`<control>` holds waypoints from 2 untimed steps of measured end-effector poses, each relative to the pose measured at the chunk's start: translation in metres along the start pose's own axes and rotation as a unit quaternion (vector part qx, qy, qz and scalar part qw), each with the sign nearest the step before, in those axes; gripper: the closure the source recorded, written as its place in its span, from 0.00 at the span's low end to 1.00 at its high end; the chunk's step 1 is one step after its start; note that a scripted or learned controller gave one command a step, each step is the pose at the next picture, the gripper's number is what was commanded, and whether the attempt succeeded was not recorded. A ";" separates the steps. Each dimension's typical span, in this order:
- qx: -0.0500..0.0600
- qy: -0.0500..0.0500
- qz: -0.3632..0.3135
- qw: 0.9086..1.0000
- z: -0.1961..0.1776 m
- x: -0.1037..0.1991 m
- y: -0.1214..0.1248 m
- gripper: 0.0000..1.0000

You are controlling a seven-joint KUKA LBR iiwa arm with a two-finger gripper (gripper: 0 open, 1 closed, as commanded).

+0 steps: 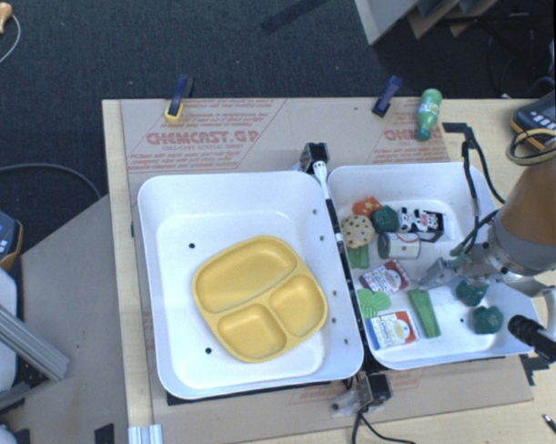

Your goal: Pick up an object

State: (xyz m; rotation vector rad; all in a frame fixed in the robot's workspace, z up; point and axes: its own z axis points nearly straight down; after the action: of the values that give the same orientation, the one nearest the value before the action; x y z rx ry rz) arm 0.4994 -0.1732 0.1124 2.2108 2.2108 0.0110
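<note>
White and red, a small packet [392, 330] lies at the near rim of the right bin [446, 352], green strips [424, 312] beside it. Beyond, the tool [441, 272] hangs low over the pile; whether it is spread or closed I cannot tell. Nothing looks lifted, so this reads as the approach; next comes settling on one item. Farther left, the yellow tray [259, 297] sits alone.
</note>
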 end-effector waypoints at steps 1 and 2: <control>-0.003 -0.001 -0.001 1.000 0.007 -0.001 0.004 0.00; -0.007 -0.004 0.000 1.000 -0.005 -0.003 0.006 1.00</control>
State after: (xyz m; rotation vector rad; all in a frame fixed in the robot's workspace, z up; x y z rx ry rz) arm 0.5049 -0.1756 0.1171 2.2001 2.1998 0.0178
